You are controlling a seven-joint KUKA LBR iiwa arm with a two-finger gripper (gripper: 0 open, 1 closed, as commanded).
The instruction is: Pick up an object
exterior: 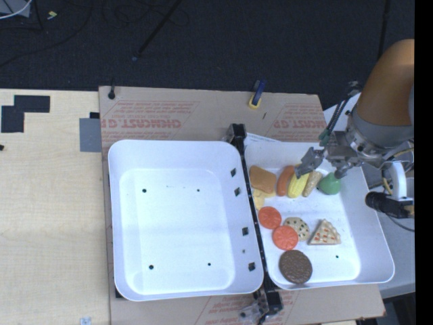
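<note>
A heap of toy food lies in the right bin (379, 263): a yellow piece (297, 185) just beside a red-orange piece (285, 180), a tan bun (262, 179) to their left, a green ball (330, 184) to their right. The claw (318, 160) hovers over the yellow piece; whether it is apart or together I cannot tell. Nearer lie two red discs (270, 217), a speckled cookie (296, 227), a pizza wedge (325, 233) and a brown cookie (295, 266). The left bin (122, 181) adjoins.

The right white bin (369, 249) holds a cluster of toy foods: a tan bread roll (262, 179), a red sausage (285, 180), a yellow corn piece (298, 185) and a green ball (329, 184) lie along its far side. Nearer lie two flat red-orange slices (270, 217) (285, 237), a speckled cracker (296, 227), a pizza wedge (325, 233) and a round brown cookie (295, 267).
</note>
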